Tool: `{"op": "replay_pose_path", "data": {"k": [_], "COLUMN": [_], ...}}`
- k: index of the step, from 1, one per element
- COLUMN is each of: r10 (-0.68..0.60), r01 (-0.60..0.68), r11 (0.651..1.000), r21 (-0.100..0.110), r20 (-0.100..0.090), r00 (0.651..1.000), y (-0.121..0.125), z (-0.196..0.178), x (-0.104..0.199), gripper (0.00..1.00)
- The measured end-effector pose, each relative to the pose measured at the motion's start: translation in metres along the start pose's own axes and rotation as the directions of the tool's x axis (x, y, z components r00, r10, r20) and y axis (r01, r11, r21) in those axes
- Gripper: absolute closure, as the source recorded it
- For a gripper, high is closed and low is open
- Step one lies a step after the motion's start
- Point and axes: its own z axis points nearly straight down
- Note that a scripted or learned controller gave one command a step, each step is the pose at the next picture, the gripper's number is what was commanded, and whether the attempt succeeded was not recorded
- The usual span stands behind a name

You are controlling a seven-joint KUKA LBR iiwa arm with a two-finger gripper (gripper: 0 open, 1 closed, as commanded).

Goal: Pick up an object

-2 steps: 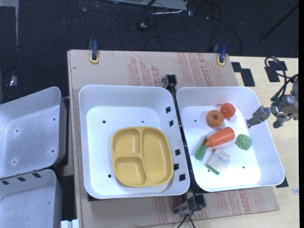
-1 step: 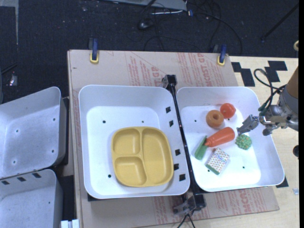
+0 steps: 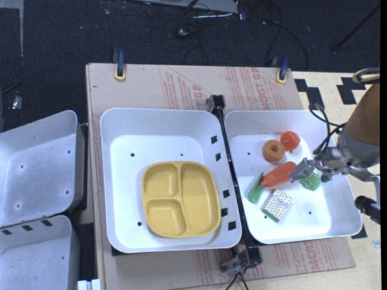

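Glossy white bin holds tapered carrot; tool beside.

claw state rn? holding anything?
Claw: down in the right bin, at the orange end of the toy carrot, next to the green piece. Open or shut cannot be told, nor any hold on the carrot.
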Motion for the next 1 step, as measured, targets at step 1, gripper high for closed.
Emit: {"op": "replay_pose_path", "data": {"k": [1], "r10": [0.001], "r01": [-0.001], "r11": [1.0], "r21": [0.0], "r20": [0.0], "r00": [1.0], "y": [-0.0102], "z": [0.0526], "x": [0.0025], "gripper": [0.0]}}
